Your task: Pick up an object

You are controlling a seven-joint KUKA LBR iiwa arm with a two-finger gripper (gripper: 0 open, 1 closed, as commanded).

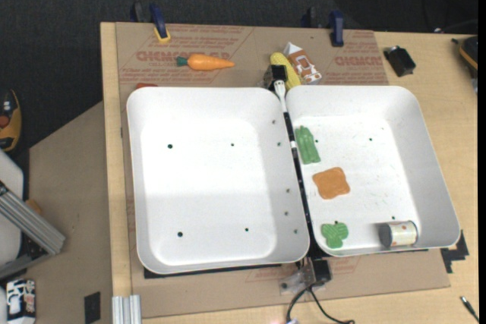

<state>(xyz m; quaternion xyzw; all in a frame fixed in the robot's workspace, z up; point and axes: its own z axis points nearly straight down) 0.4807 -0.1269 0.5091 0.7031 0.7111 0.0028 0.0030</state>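
The right bin [410, 125] holds several small objects. A long green piece [307, 145] lies near its left wall. Below it sits a flat orange piece [331, 183]. A knobbly green piece [334, 233] rests near the front left corner, and a small grey and tan cylinder [398, 234] lies on its side by the front rim. The left bin [152, 163] shows bare white floor.
Behind the bins, a toy carrot [203, 62] lies on the brown board, with a yellow piece [281, 66] and a small orange and white packet [302, 64] near the bins' joint. Blue clamps [159, 22] [335, 26] hold the board's far edge. A black block [399, 60] lies at the right.
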